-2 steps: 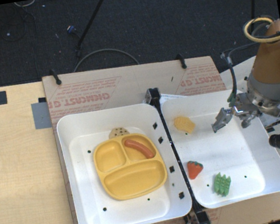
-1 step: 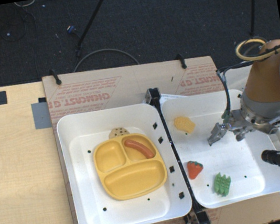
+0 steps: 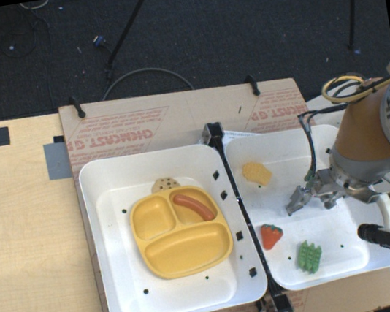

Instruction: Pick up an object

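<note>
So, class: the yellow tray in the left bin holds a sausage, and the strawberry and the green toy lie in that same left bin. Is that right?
Not quite. The tray in the left bin does hold the sausage, but the strawberry and the green toy lie in the right bin, as the camera view shows.

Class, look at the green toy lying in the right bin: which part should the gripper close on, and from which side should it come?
Probably the green toy's narrow middle, from straight above. It lies flat on the right bin's floor, elongated and slightly tilted, so closing across its short width suits best. It sits clear of the red toy and the front wall. The gripper is above and apart from it.
</note>
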Controlling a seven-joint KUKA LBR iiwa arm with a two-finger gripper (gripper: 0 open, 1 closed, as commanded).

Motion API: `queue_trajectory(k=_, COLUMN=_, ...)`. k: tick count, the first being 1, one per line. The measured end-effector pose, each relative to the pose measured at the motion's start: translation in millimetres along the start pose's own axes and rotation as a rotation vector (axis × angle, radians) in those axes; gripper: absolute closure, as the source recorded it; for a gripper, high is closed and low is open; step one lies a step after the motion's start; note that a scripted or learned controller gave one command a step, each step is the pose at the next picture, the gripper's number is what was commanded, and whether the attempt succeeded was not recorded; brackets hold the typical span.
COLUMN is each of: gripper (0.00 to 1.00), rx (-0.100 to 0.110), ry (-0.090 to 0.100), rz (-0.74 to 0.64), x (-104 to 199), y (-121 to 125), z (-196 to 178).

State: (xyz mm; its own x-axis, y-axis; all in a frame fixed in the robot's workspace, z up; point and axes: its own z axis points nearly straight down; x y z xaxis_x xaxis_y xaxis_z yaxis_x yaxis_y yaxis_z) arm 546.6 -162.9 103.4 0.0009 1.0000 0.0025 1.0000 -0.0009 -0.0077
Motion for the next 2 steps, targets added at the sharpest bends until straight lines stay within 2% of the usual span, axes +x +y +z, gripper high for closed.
queue_trajectory(k=1, gripper=1.0, rx=-0.002, ry=-0.001, rz=0.003, x=-0.5, y=0.7, z=-12.5)
queue_trajectory(k=2, gripper=1.0, rx=-0.011, ry=-0.004, rz=0.001, x=-9.7, y=5.6, z=-69.8)
